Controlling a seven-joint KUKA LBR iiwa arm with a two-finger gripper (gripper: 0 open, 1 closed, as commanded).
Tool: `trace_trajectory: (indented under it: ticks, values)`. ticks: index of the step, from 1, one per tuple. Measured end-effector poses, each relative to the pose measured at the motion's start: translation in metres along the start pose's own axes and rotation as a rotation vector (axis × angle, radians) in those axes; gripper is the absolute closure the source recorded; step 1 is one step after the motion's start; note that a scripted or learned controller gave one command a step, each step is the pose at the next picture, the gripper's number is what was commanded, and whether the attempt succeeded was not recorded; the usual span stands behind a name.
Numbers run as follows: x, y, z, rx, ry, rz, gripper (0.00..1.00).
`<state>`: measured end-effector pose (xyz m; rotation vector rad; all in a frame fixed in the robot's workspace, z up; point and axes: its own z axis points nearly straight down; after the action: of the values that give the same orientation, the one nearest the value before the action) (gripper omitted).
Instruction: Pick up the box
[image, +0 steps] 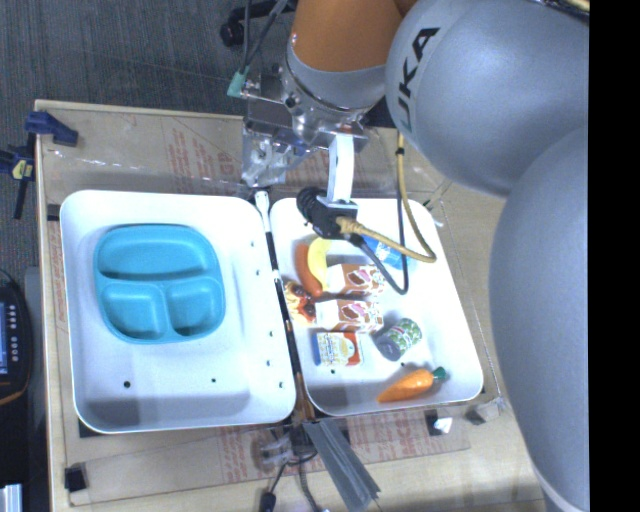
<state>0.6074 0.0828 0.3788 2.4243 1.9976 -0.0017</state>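
Three small printed boxes in the right bin (455, 330), in a loose column down its middle: top box (352, 279), brown and white; mid box (350, 315) just below it, close enough perhaps to touch; low box (335, 347) just beneath that, with an orange and blue face. Cannot tell which one is meant by the task. None lifted; all lying flat on the bin floor.

Just left of the top box, a yellow banana (318, 258) against an orange-red sausage (306, 272). Below the sausage, near the bin's left wall, a small red-brown bit (297, 296), too small to name. Right of the top box, a blue packet (391, 260). Right of the low box, a green can (400, 337) on its side. Near the front right corner, a carrot (410, 383), well apart from the boxes.

Behind the banana, a black fitting (318, 210) with a yellow cable (408, 235) looping over the bin's back half.

In the left bin (80, 380), a blue tray (158, 280) with three hollows.

Claw (264, 172) high over the back rims where the two bins meet, well apart from every box and holding nothing seen. Spread or pressed together: cannot tell. Above it, the orange band (340, 30) and the grey arm (500, 90) coming in from the right.

Both bins on a pale surface (150, 140).
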Motion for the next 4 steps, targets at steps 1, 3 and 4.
trace_trajectory:
  ticks: [1, 3, 4]
  values:
    - [0.054, -0.055, -0.014, 0.004, -0.002, 0.159, 1.00]
    - [0.083, -0.044, 0.150, 0.006, -0.006, 0.220, 1.00]
    - [-0.002, -0.056, 0.189, 0.006, -0.004, 0.411, 1.00]
